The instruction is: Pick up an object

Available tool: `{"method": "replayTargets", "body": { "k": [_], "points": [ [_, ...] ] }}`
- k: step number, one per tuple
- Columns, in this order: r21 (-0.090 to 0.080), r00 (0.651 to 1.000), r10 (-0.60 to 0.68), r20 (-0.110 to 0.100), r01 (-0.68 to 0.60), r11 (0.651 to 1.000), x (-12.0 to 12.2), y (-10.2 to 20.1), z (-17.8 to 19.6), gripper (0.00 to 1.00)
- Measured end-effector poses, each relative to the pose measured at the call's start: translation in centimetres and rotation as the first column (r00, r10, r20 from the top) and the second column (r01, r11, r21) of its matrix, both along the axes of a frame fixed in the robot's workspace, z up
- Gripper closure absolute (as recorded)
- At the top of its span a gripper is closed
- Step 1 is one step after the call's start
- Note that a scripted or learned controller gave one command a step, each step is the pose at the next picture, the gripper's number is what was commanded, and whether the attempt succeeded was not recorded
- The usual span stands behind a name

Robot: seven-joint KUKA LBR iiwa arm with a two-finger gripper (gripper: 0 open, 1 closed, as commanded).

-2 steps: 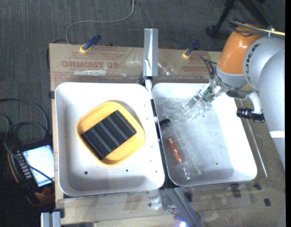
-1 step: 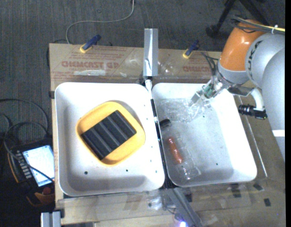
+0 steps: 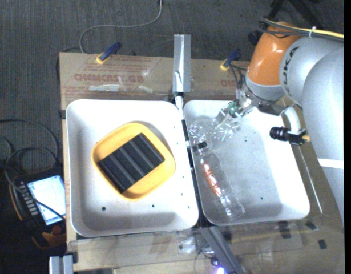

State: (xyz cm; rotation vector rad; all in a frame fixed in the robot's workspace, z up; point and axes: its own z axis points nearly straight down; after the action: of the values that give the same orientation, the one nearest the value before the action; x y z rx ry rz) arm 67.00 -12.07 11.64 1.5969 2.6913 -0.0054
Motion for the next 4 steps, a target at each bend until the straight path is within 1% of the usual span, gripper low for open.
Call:
{"method": "replayTargets", "body": {
  "k": [1,2,3,4],
  "points": [
    [0.003,0.993,-0.114,-0.003,0.114,0.993,-0.1,0.4,3.2,1.00],
    [0.004,0.993,-0.114,-0.006,0.114,0.993,-0.2,0.5,3.1,0.00],
    [0.003,0.987,0.158,0.012,-0.158,0.987,-4.0,0.9,-2.0,0.00],
    [0.004,0.993,0.120,0.009,-0.120,0.993,-1.4,1.8,-2.1,0.00]
  ]
}}
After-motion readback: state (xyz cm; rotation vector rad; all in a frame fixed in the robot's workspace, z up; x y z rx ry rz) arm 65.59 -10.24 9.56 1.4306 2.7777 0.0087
